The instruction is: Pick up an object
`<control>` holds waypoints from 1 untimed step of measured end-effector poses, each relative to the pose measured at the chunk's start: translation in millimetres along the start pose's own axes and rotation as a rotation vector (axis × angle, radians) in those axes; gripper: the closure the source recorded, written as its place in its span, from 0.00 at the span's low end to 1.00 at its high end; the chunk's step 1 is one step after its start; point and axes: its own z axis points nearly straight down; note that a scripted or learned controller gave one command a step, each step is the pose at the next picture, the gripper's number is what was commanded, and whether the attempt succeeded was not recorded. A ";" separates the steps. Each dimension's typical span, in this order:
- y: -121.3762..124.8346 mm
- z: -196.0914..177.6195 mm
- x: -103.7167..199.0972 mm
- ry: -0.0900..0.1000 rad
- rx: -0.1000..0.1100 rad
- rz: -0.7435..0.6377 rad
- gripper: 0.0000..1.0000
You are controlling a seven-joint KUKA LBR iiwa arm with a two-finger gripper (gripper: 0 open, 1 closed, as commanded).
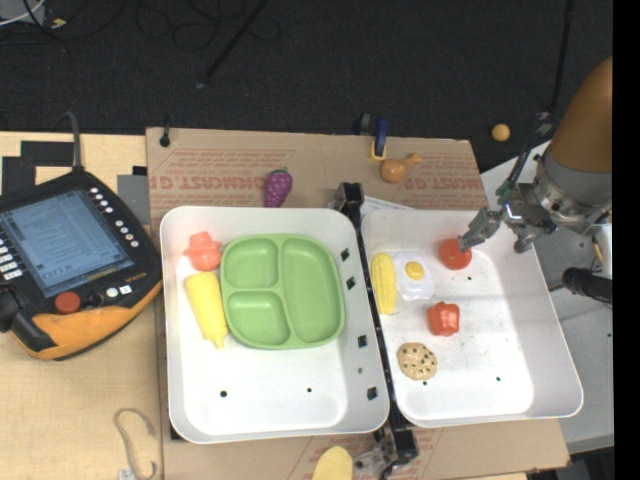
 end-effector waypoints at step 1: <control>-6.8 57.6 9.1 0.002 0.002 0.002 0.00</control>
